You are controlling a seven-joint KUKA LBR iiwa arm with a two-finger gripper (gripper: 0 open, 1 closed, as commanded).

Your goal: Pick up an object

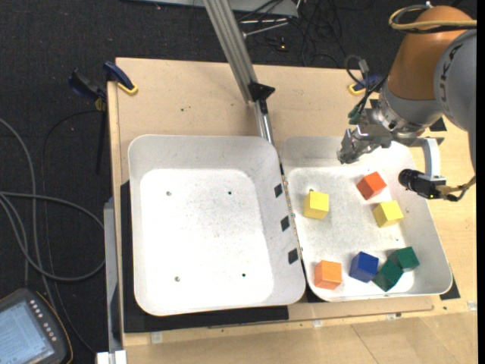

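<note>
Gripper (pixel 350 152) at 12 o'clock of right bin (pixel 433 237); claw state can't tell. Drop squarely over orange cube (pixel 370 186), approx 4 o'clock.

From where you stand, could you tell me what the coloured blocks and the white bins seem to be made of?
Blocks, such as the orange block and blue block: probably painted wood or foam, with flat matte colour, crisp edges and no glare. Right bin and left bin: likely moulded plastic, with rounded corners, a smooth rim and faint speckling.
</note>
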